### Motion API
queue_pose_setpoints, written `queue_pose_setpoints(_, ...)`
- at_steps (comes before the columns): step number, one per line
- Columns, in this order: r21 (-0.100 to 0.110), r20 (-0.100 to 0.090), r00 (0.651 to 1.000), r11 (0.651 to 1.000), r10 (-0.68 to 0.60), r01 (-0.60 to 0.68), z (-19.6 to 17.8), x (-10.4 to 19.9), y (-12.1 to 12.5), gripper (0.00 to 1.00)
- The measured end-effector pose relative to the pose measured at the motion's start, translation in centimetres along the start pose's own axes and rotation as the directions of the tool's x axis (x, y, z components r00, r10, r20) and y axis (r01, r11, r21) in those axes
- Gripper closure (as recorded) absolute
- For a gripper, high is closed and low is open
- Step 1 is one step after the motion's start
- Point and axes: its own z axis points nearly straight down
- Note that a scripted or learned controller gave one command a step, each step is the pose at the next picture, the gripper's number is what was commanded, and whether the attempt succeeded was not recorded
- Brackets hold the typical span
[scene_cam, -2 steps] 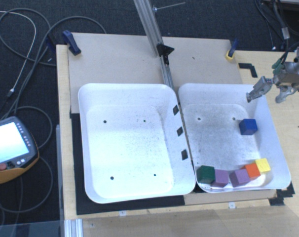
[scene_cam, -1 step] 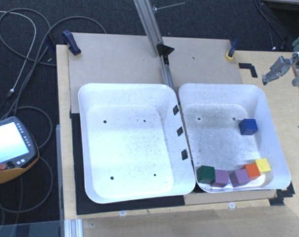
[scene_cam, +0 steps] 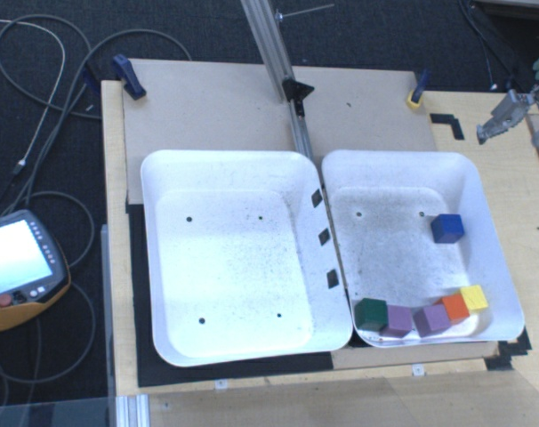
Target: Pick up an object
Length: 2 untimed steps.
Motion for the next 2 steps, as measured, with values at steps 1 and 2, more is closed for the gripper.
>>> queue_pose_setpoints(1, 0.015, -0.004, 1.000, 1.000, 0.003, -0.003, 14.4, -3.9, 5.2, 0.00)
queue_pose_setpoints(2, -0.004, 0.001, 1.000, 1.000, 0.003, -0.003, 4.2, -2.9, -2.2, 0.00)
